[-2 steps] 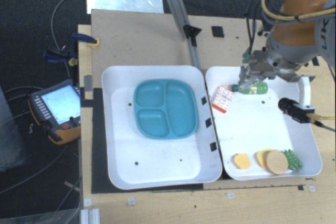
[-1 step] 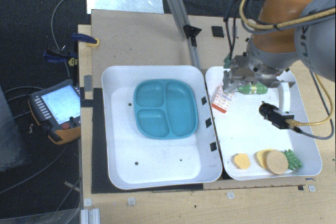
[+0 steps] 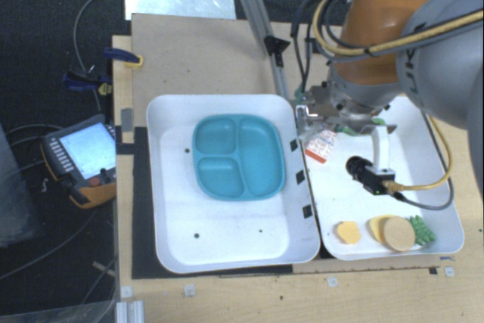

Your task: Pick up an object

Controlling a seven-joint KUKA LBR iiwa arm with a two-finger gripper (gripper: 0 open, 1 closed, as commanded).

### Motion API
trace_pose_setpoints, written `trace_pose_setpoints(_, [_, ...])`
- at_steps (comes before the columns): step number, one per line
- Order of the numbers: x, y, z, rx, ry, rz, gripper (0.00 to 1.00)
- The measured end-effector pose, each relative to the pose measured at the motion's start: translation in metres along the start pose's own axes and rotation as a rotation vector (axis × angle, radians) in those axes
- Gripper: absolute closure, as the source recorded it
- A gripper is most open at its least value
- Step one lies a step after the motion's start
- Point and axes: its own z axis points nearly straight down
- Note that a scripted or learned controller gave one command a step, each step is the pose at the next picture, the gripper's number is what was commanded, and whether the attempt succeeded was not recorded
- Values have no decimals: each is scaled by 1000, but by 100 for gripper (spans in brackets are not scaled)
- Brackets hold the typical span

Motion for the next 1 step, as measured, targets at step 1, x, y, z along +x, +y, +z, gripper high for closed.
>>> trace_pose_setpoints(1, [43, -16, 24, 2, 1, 0, 100])
